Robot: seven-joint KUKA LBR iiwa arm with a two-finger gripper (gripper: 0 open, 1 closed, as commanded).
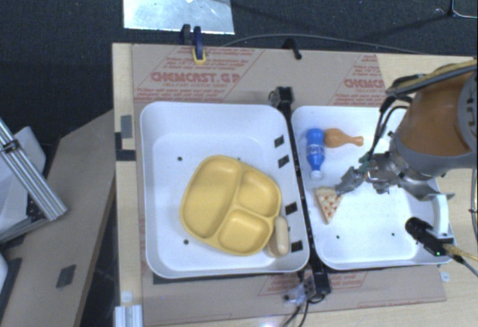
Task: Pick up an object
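Pizza slice (327, 204) lies in the right bin (373, 247), just below-left of the gripper (349, 182), whose state I cannot tell.

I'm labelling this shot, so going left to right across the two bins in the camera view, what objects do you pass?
Yellow divided plate → beige bread roll → blue water bottle → pizza slice → toy drumstick → the tool, above the right bin.
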